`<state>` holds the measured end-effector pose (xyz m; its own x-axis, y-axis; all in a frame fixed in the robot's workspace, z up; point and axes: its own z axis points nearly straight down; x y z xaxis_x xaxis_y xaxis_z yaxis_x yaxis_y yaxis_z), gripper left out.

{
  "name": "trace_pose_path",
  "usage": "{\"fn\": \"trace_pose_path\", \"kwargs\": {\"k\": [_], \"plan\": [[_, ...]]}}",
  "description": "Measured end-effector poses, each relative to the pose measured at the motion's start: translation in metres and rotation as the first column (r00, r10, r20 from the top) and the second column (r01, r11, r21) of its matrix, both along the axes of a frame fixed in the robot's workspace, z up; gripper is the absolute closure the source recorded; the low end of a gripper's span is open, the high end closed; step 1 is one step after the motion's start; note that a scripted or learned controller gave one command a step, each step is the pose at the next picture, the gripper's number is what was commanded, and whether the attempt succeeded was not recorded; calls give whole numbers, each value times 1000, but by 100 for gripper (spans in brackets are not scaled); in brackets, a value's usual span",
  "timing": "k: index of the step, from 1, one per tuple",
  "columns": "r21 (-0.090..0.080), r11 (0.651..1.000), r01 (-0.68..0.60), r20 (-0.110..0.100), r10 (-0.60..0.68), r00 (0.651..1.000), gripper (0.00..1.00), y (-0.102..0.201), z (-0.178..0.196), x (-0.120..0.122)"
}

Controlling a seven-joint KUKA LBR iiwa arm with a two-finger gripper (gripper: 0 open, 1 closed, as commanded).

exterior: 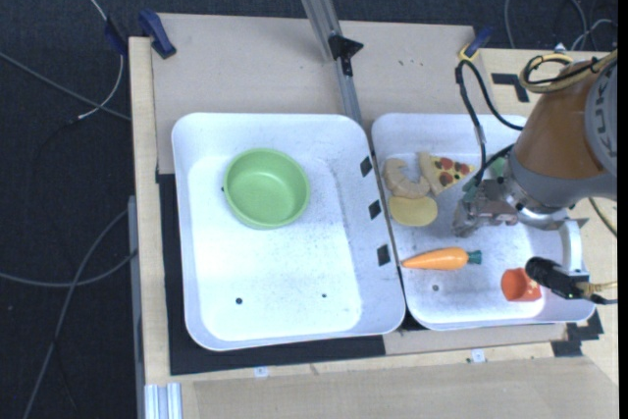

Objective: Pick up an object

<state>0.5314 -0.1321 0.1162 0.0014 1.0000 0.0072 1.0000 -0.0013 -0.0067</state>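
The gripper [478, 211] hangs low over the right bin [432, 309]; whether it is apart or together, I cannot tell (too small and dark from above). Just left of it lie a pizza slice [444, 170] and pale food pieces [410, 191]. A carrot [437, 259] lies below, an orange-red object [518, 285] lower right. The left bin [275, 299] holds a green bowl [266, 187].

Even, bright overhead light falls on the left bin [270, 309], whose white floor nearly washes out. Shadows around it are soft and faint. Beyond the bin the dark floor stays dim. Focus is slightly soft throughout.
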Motion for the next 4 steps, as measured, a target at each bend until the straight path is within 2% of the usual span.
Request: {"fn": "trace_pose_path", "kwargs": {"k": [1, 2, 4], "plan": [[-7, 1000, -2, 13, 2, 1000, 100, 0, 45, 2], [-7, 1000, -2, 16, 3, 1000, 100, 0, 102, 4], [-4, 1000, -8, 7, 8, 1000, 100, 106, 91, 33]]}}
